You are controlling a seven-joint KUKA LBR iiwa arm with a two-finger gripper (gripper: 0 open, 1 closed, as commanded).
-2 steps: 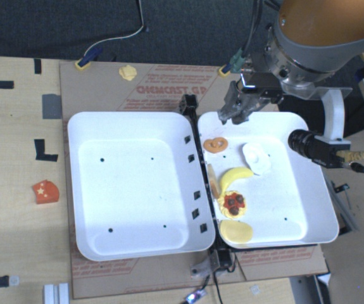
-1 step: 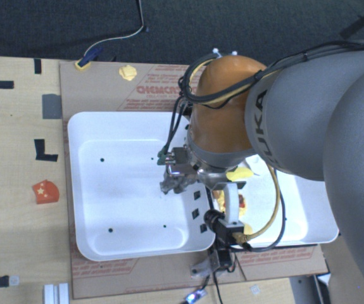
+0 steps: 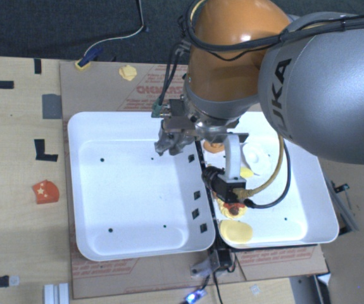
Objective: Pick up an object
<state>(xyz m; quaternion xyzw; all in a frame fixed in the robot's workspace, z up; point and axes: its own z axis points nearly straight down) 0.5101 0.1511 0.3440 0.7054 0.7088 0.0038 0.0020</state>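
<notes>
Camera view: my end effector (image 3: 171,138) hangs above a white bin (image 3: 125,195), openness I cannot tell; closing here may grasp nothing, yellow disc (image 3: 235,232) well aside.

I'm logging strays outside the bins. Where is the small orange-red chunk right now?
The small orange-red chunk lies on the wooden bench at the camera view's left, outside and apart from the left white bin.

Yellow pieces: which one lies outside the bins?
The small yellow lump on the cardboard, beyond the far rim of the left bin. The larger yellow disc lies inside the right bin, at its near left corner.
</notes>
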